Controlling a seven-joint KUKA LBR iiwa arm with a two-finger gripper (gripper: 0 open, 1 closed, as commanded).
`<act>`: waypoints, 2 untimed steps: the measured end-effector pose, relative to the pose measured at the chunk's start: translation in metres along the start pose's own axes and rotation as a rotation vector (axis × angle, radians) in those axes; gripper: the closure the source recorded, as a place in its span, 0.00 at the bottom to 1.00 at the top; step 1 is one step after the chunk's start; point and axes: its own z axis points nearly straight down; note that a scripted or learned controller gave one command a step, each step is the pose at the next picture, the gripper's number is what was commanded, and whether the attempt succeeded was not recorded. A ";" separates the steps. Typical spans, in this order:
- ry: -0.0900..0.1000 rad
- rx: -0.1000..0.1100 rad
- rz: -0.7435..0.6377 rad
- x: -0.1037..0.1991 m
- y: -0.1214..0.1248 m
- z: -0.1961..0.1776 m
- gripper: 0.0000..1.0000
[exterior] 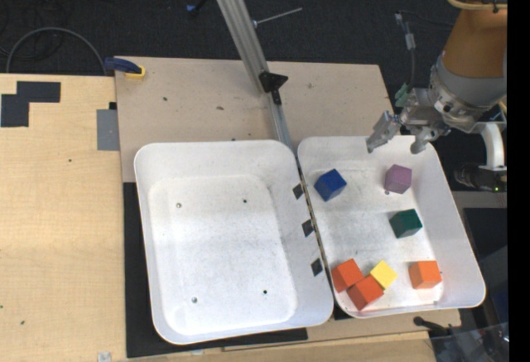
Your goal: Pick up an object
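We see the tool [401, 135] spread wide and holding nothing, above the far edge of the right bin [464, 224], near the purple block [398, 178]; coming down off-centre, it may nudge that block aside and close on air

Blue cube [330, 184]: right bin, upper left.
Purple cube [398, 178]: upper right.
Green cube [406, 223]: mid-right.
Orange cubes [425, 273], yellow cube [383, 274]: near edge.

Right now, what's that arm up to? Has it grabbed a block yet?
Pincer open, above right bin's far edge, holding nothing. Purple block nearest, untouched. Nothing in the way.
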 end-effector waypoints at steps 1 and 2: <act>0.002 0.010 0.002 0.009 -0.051 0.064 0.00; 0.000 0.000 0.007 0.007 -0.048 0.060 0.00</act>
